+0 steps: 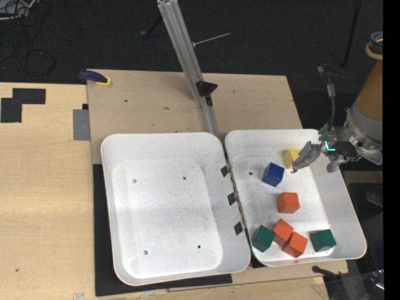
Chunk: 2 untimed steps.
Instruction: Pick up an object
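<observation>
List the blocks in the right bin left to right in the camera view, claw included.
Green block → blue block → orange block → claw → second green block. Left out: the two touching orange blocks at the bin's near edge and the yellow block partly behind the claw; their places overlap others.
</observation>
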Motion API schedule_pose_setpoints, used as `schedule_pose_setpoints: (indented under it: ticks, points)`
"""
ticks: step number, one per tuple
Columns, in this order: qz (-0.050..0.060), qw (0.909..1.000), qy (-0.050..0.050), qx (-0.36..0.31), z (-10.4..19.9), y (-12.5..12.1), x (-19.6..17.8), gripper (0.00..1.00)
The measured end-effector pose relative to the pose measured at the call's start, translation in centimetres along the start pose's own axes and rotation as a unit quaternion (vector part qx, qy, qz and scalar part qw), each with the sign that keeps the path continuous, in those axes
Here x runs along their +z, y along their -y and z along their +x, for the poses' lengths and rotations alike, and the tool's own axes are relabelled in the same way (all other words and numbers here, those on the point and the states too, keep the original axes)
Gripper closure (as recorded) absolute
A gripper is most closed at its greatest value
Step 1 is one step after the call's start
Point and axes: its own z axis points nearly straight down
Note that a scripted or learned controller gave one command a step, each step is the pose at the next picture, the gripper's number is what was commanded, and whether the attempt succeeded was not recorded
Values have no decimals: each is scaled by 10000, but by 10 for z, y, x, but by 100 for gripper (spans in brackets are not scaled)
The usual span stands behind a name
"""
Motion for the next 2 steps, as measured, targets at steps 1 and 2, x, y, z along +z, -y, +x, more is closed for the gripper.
schedule_pose_setpoints:
  ticks: [1,2]
  points:
    - [-21,10000,3,12,-1,0,-2,0]
    - [9,10000,-4,10,9,3,57,0]
